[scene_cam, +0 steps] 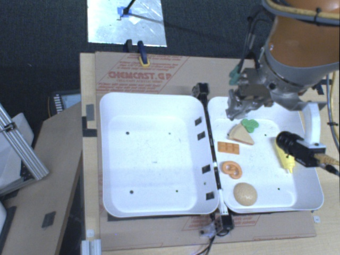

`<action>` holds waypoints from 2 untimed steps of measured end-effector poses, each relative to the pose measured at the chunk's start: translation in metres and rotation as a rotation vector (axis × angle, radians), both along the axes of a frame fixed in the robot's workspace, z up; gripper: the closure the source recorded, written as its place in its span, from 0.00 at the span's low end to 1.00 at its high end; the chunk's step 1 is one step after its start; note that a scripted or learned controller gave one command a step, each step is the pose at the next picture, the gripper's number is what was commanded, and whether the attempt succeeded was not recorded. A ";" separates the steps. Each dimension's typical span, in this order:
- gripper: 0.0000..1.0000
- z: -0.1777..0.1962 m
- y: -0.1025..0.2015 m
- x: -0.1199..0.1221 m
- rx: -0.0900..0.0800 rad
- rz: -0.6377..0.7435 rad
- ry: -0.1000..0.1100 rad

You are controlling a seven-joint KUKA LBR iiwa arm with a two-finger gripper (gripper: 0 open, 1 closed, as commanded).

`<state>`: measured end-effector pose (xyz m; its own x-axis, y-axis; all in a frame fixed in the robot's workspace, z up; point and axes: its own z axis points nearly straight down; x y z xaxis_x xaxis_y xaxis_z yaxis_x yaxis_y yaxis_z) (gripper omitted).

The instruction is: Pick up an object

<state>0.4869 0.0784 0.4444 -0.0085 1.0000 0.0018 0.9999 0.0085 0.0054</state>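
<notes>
The right white bin (305,195) holds several small toy foods. A green leafy piece (249,124) lies near its far edge, touching a tan wedge (241,135). Below them sit an orange square cracker (228,148), an orange pretzel (231,169) and a tan round roll (245,193). A yellow piece (283,157) lies toward the right, partly covered. My gripper (237,110) hangs over the far left corner of this bin, just up and left of the green piece and the wedge. I see nothing held in it.
The left white bin (154,153) stands beside the right one, with black clips (204,169) along the shared rim. Both rest on a cardboard sheet (143,73). A shiny metal plate (127,15) lies beyond the bench.
</notes>
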 end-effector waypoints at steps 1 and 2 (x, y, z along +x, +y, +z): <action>1.00 -0.038 0.044 0.038 -0.001 -0.001 0.004; 1.00 -0.063 0.028 -0.001 -0.002 -0.008 0.007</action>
